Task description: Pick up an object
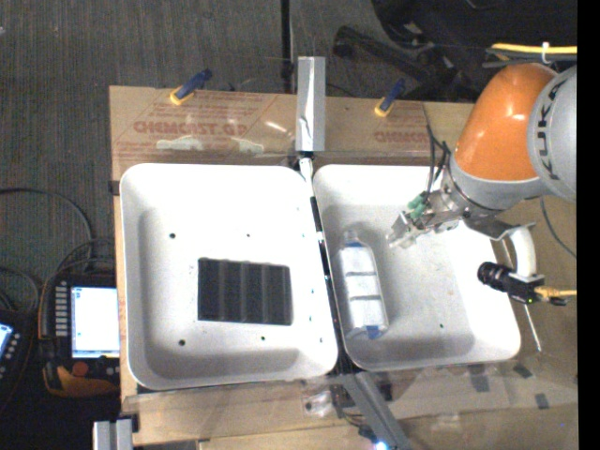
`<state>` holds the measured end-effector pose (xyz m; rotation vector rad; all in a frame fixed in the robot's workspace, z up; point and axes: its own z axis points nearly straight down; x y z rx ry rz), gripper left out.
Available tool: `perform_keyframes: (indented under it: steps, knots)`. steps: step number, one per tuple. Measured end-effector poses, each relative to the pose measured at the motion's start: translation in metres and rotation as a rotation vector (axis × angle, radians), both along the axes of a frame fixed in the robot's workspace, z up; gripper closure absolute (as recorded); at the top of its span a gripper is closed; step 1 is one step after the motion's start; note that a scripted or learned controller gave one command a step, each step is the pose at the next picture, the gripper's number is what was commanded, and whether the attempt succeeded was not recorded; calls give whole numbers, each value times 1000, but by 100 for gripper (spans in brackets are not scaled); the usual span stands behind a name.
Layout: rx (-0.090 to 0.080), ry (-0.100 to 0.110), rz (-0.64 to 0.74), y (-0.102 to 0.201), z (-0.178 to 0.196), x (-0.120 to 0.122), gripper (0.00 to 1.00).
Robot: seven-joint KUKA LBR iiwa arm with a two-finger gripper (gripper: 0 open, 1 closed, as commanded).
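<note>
Bottle (361, 289) in right bin, left of claw (410, 225)

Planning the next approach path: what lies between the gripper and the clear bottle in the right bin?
In the camera view, just bare white bin floor separates the gripper from the clear bottle.

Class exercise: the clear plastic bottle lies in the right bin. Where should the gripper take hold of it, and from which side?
Grip the bottle across its middle, coming straight down from above. It lies flat on its side, long axis running up and down the view, close to the right bin's left wall, so the fingers probably fit best closing left-right.
</note>
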<state>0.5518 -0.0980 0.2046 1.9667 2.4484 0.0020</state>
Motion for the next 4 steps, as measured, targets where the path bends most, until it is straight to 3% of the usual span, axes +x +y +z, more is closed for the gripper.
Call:
perform_keyframes:
  steps: [1, 2, 3, 4]
  knots:
    - [1, 3, 17, -2, -50, -38, 0]
    - [-8, -11, 172, -11, -111, 22, 0]
    - [-4, -1, 357, 58, -20, 26, 0]
    - [-3, -1, 357, 58, -20, 26, 0]
